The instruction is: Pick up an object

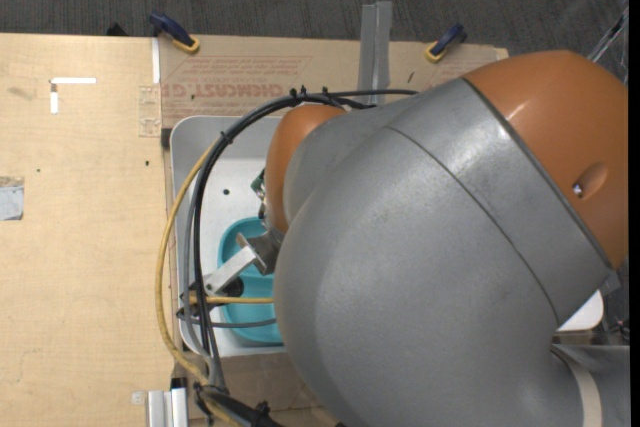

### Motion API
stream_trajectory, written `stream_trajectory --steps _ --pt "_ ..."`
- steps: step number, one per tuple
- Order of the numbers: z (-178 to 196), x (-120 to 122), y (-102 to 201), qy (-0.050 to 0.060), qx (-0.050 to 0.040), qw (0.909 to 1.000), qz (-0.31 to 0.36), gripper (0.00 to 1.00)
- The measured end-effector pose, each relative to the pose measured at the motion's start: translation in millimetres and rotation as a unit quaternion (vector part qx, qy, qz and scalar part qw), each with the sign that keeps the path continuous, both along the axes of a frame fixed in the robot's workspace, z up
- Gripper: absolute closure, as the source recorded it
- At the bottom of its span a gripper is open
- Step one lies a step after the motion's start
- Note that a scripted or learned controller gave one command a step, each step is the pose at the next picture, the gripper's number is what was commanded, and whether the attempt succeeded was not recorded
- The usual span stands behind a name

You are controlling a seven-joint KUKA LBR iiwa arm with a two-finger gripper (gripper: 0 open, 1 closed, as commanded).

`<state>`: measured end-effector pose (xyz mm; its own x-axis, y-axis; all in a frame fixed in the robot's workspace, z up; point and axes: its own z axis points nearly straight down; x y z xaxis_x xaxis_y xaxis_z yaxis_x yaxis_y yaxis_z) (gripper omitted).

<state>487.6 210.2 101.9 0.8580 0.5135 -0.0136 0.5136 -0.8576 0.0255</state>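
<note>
Arm (440, 255) looms over the white bin (190, 140).
Teal bowl (240, 310) lies below; the pincer's state cannot be told.

Arm (440, 265) covers most of bin (185, 140); cables (185, 245) cross left edge.

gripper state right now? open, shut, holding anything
gripper: cannot be told; the arm's grey body covers most of it, low over the teal object in the white bin.
</note>
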Motion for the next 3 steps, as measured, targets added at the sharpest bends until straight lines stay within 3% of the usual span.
stream_trajectory --steps 1,2,3 --pt "129.8 -10.4 -56.8 0.005 0.0125 0.9922 0.124 1.0" --pt "37.2 -11.2 -0.1 0.004 0.0125 0.9999 0.006 1.0" --pt "179.2 24.3 -38.1 0.005 0.0123 0.9868 0.161 1.0"
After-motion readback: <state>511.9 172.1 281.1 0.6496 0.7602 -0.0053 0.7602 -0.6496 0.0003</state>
